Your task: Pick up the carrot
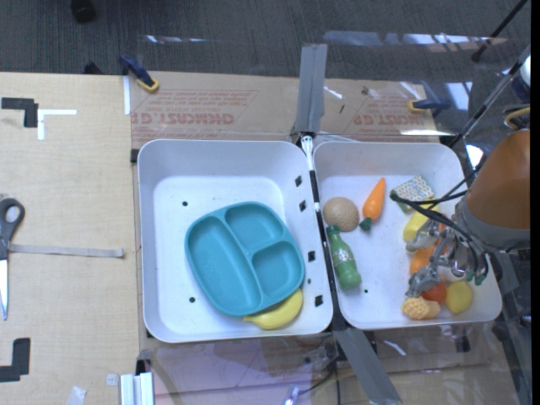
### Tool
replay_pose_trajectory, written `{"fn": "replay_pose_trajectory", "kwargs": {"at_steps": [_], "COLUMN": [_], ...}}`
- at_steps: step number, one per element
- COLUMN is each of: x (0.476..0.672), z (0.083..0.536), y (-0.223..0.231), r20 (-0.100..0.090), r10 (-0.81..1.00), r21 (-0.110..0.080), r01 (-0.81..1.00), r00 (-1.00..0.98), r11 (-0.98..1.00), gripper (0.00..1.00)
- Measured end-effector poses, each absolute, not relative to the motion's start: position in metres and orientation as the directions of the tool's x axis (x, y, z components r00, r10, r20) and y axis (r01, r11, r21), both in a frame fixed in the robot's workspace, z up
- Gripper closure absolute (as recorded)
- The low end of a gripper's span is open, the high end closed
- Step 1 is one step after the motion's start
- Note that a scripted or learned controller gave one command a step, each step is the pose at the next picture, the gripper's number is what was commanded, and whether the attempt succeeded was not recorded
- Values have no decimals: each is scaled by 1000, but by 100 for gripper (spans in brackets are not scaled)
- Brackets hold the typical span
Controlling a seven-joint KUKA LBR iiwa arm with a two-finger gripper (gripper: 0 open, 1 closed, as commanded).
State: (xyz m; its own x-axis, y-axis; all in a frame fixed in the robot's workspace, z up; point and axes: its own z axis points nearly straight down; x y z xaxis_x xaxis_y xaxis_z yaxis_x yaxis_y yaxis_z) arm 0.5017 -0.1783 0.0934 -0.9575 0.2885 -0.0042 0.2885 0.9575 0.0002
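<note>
The carrot (374,201) is orange with a small green top and lies tilted in the right bin (380,310), near its back, beside a tan round potato-like item (341,213). My gripper (429,278) hangs low over the right side of that bin, well to the right and front of the carrot. It sits among small orange, red and yellow toy foods. Nothing can be made out between its tips.
A green bottle (343,260) lies near the right bin's left wall. A blue-grey patterned packet (413,190) and a yellow piece (416,224) lie behind the gripper. The left bin (160,226) holds a teal divided plate (245,256) with a banana (278,313) under its front edge.
</note>
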Motion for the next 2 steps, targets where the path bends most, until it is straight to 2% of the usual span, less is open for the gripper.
{"fn": "replay_pose_trajectory", "kwargs": {"at_steps": [1,2], "x": [505,505], "z": [104,104], "y": [-178,-177], "r20": [-12,-11], "r10": [284,284], "r21": [0,0], "r01": [284,284], "r00": [-959,-959], "r11": [959,959], "gripper": [100,0]}}
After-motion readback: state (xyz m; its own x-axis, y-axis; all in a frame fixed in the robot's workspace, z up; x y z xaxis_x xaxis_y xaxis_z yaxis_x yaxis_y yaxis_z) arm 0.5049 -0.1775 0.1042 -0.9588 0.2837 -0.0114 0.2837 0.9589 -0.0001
